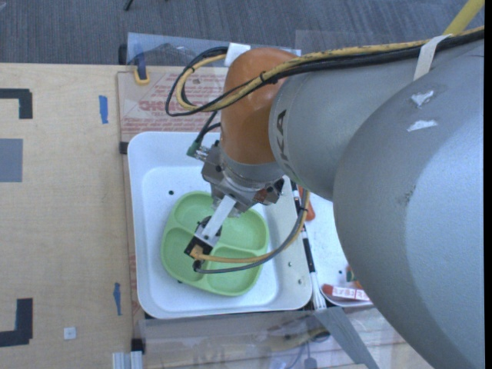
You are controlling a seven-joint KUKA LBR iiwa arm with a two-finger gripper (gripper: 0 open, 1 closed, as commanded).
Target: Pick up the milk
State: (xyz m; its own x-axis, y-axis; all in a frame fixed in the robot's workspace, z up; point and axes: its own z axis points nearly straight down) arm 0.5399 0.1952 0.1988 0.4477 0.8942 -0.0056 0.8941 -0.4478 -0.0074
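Observation:
My gripper (240, 192) hangs under the orange wrist band over the left bin (146, 206), above the far part of a green divided plate (231, 279). The big grey arm covers most of the right bin. At that bin's near left corner a small white and red package (347, 291) peeks out from under the arm. I cannot tell whether it is the milk. Nothing shows between the gripper and the plate.
The green plate fills the near half of the left bin. A cardboard sheet with red print (154, 102) lies behind the bin. The pale wooden bench (54, 206) stretches to the left, with black and blue tape marks.

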